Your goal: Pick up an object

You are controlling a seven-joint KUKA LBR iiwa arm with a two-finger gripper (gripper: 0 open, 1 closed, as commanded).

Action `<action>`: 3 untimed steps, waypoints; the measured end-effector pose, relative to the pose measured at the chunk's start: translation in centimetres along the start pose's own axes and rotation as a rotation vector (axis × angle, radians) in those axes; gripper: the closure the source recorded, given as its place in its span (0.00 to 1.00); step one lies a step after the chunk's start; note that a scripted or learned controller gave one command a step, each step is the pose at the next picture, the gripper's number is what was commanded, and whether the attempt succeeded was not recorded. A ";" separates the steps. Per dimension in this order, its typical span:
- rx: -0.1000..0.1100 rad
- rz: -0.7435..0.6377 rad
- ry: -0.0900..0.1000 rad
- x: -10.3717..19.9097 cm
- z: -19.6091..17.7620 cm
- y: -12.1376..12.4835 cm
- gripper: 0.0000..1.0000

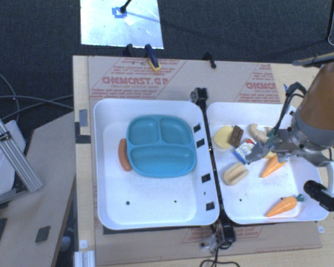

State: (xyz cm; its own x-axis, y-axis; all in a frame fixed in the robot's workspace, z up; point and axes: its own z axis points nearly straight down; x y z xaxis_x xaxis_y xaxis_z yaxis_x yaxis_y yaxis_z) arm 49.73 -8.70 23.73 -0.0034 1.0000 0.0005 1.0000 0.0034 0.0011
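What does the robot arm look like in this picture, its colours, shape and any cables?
The arm is thick and rounded, with an orange-brown band above a grey wrist section. A thin dark cable loops along it toward the gripper, which is small, grey and metallic.

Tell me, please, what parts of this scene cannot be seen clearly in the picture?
- Gripper, camera view: small and blurred against the toys; whether it holds anything cannot be told.
- Small blue and white item: partly hidden by the gripper, too small to identify.
- Arm: cut off by the right edge.
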 end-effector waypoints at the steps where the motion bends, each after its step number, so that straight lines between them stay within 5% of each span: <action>1: 0.004 0.003 0.000 -0.7 3.8 -0.2 0.00; 2: 0.010 0.005 0.000 -3.4 14.4 -1.4 0.00; 3: -0.002 -0.003 0.000 -0.6 15.3 2.2 0.00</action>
State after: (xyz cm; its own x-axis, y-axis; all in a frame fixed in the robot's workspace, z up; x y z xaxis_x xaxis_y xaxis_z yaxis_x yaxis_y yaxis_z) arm 51.96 -9.27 8.39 -0.0061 1.0000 0.0007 1.0000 0.0061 0.0029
